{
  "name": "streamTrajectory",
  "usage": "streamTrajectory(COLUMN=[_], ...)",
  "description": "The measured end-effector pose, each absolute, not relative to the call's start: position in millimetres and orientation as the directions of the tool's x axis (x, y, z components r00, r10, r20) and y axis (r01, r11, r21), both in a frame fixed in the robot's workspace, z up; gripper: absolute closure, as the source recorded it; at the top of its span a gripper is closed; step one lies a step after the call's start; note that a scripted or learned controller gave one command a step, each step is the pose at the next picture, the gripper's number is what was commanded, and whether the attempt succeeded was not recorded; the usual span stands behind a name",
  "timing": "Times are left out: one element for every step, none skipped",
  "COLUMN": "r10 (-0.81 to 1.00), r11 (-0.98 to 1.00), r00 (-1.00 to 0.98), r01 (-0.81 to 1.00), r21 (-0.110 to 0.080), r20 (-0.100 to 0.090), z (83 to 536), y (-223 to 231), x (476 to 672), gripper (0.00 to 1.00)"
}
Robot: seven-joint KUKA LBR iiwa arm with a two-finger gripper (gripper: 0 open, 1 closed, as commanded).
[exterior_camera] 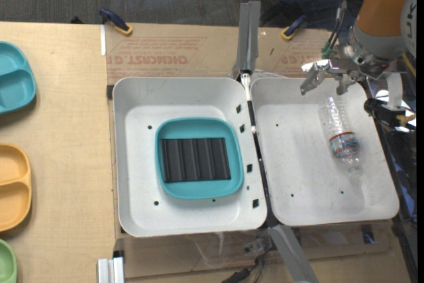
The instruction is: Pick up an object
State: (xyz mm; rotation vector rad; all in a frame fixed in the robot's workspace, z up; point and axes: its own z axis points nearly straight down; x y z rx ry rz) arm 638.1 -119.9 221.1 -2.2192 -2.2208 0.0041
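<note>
The clear plastic bottle (340, 136) is lying in the right bin (298, 202), its long axis running 11 to 5 o'clock. It is being overhung from 12 o'clock by the end effector (329, 85), fingers spread, nothing gripped.

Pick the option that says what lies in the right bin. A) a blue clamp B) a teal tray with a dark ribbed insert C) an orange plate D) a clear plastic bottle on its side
D: the clear plastic bottle lies on its side on the floor of the right bin, while the teal tray sits in the left bin.
</note>
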Motion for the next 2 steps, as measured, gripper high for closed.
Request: streamTrajectory(r10=[0.996, 0.925], r11=[0.085, 0.381], r00=[-0.085, -0.381], r01=[0.996, 0.925], r21=[-0.002, 0.001], r20=[-0.001, -0.002], z=[150, 230], y=[-177, -181], x=[628.9, 619.5], gripper=[0.0, 0.0])
